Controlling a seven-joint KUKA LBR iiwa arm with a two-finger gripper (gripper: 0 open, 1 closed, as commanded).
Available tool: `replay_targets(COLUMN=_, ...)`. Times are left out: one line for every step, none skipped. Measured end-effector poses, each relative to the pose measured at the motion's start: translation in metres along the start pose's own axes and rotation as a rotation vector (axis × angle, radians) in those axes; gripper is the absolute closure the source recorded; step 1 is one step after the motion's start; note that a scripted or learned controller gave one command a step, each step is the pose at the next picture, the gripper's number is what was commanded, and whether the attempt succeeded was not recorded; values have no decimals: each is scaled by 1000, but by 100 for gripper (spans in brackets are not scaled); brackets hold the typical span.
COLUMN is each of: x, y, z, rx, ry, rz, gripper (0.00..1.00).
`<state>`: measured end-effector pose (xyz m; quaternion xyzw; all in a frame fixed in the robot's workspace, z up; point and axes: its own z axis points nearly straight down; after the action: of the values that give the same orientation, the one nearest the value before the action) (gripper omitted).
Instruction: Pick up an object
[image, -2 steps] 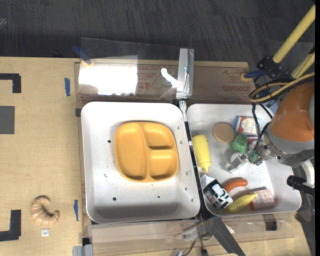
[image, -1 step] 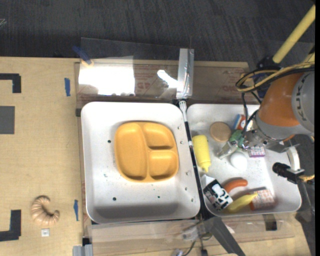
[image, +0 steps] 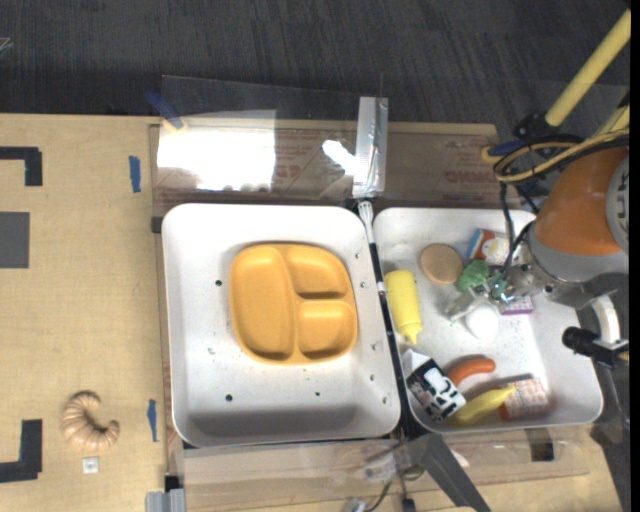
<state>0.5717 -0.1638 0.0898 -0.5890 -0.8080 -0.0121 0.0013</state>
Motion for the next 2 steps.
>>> replay_targets(x=62, y=77, z=-97, rx=6, ry=-18, rz=78, gripper=0)
replay_targets(x=12, y=51, z=2, rx=10, ry=-21, rz=59, gripper=0)
